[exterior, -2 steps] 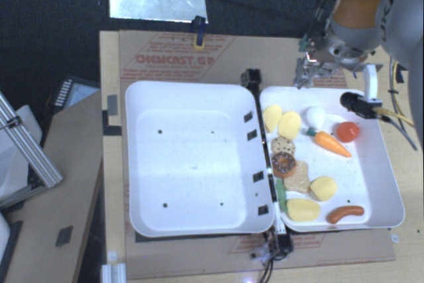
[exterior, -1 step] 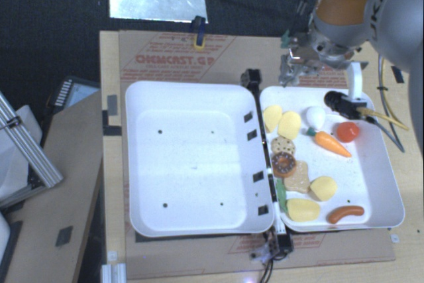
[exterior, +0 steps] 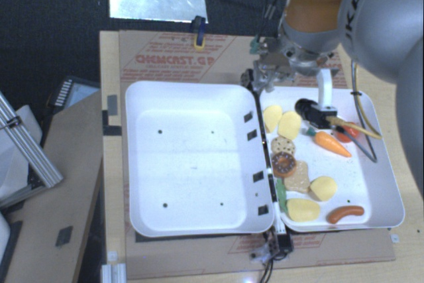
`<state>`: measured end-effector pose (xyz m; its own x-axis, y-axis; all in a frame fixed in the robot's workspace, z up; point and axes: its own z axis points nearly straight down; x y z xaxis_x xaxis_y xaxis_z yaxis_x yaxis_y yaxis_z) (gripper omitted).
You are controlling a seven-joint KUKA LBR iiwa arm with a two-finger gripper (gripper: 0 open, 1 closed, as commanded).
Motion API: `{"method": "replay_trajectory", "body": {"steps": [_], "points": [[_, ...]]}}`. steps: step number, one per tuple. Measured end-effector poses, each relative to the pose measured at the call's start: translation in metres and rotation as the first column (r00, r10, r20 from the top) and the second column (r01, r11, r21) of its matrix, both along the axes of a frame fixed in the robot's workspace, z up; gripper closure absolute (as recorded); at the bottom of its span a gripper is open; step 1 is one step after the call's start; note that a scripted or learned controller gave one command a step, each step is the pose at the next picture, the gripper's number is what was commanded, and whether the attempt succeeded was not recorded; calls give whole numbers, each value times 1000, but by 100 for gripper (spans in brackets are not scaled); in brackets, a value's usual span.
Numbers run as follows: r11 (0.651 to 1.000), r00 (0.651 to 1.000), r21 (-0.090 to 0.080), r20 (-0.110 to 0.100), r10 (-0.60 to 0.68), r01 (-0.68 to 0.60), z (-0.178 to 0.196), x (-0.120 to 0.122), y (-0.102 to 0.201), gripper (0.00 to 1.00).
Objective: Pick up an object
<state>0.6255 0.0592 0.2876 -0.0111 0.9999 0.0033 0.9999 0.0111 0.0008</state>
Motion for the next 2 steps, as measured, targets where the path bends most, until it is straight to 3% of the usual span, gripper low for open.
{"method": "replay_trajectory", "body": {"steps": [1,2], "points": [[1000,1000,1,3,1,-1,35,-24,73,100],[1000,1000,-1,-3,-1,1,26,-66,122,100]]}}
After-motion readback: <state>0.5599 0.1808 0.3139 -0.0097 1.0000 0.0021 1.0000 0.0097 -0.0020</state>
